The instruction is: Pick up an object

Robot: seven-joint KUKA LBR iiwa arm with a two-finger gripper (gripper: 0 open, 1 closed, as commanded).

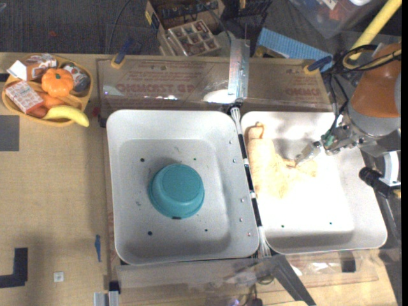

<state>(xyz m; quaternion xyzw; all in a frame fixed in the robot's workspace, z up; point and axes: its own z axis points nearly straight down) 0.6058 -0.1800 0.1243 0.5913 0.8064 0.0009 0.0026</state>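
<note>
While the two white bins sit side by side, the left bin point(127, 139) holds one teal bowl point(177, 190) with bare floor all round, and the right bin point(357, 228) holds one tan, bottle-shaped object point(257, 155) along its left wall, near the gripper point(299, 159), which grasps nothing.

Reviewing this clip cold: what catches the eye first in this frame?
A teal upturned bowl sits alone in the middle of the left bin. In the right bin, a long tan object lies against the left wall, and the gripper reaches in from the right just beside it. A bowl of toy fruit stands at the bench's far left.
</note>
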